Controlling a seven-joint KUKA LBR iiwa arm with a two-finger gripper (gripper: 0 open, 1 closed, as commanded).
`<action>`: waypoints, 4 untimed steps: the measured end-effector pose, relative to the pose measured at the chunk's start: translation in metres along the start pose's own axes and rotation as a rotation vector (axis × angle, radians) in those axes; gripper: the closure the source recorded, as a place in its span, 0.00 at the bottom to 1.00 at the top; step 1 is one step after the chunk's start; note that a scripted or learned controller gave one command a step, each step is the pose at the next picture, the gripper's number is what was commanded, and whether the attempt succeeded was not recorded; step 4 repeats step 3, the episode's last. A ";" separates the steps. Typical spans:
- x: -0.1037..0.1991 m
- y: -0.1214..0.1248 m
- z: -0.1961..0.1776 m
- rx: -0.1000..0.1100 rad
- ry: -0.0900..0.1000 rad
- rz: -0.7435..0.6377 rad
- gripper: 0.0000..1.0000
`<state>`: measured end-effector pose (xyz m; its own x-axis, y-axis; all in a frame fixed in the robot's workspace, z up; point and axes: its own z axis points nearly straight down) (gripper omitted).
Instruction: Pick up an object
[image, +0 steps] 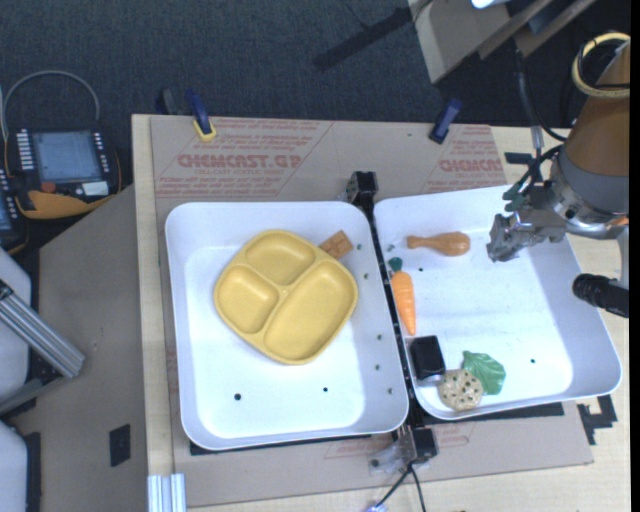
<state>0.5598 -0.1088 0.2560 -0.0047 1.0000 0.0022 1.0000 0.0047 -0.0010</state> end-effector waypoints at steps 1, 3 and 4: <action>0.053 -0.020 0.014 0.003 0.001 0.000 1.00; 0.159 -0.054 0.024 0.004 0.000 0.000 1.00; 0.159 -0.054 0.024 0.004 0.000 0.000 1.00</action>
